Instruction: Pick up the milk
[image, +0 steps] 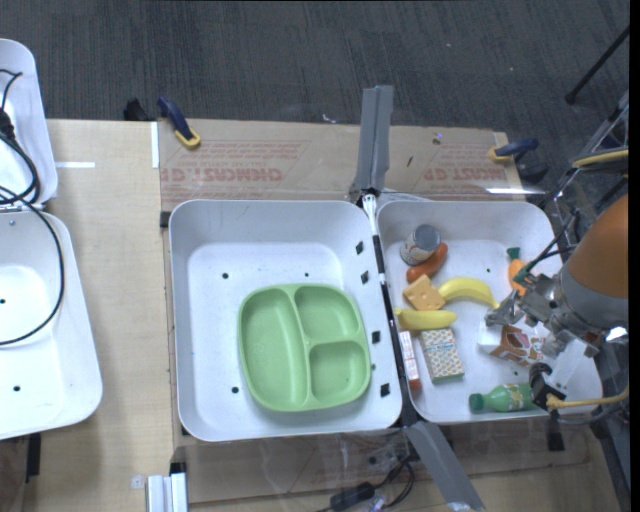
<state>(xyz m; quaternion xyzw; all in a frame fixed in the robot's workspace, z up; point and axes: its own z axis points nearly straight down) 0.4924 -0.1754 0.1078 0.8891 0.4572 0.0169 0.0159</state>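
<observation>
Gripper: the gripper (520, 322) is low over the right bin (470, 222), at its right side, the orange-banded arm (605, 258) coming in from the right. Whether it is spread or closed I cannot tell, and nothing can be made out between its parts.
Milk: the best candidate is the small brown-and-white carton (519, 344) lying directly under the gripper, touching or nearly so; the label is too small to read, so that's a judgement.
Neighbours: a banana (467, 291) sits just to the gripper's left, a green bottle (503, 399) lies below it toward the front wall, and a patterned box (441, 354) rests further left.
Far side: a green divided plate (303, 346) occupies the left bin (200, 300), well apart from the action.
Step in hand: closing in on the carton, by the look of it.
Doing it well: centre over the carton's narrow width, keep off the banana and the bin wall, squeeze squarely, then lift straight up.
Risk: the carton lies flat and tilted; an off-centre pinch could spin it away.
</observation>
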